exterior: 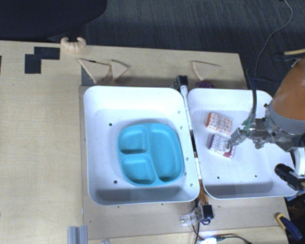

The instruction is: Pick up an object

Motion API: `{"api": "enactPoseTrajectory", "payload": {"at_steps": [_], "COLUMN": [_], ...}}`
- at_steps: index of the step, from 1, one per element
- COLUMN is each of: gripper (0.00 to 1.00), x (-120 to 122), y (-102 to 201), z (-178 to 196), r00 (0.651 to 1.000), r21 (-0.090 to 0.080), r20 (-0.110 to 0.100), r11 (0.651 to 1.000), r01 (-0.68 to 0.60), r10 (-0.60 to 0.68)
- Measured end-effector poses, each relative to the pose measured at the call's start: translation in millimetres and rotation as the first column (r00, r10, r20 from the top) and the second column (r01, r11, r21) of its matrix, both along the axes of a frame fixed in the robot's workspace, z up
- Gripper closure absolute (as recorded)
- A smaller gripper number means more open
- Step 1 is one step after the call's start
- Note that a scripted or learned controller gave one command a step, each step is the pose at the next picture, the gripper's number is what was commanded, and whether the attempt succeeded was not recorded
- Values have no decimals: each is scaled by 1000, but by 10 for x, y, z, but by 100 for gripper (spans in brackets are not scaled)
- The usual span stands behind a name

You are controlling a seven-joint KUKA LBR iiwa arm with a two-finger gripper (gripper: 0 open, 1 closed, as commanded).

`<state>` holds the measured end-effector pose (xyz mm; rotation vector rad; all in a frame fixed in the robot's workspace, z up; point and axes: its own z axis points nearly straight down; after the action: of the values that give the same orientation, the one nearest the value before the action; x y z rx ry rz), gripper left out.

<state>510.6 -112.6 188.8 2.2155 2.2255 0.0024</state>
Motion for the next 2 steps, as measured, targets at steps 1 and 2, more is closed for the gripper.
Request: {"api": "enactPoseTrajectory", "payload": {"at_steps": [1,2], "gripper": [0,100], "x": [414,431], "y": [51,48], "z": [-906,-790], "r00": [1000,1000], "r21": [-1,-3], "r20": [11,17], "r11": [1000,1000], "r01": [2,3], "r10": [-2,-3]}}
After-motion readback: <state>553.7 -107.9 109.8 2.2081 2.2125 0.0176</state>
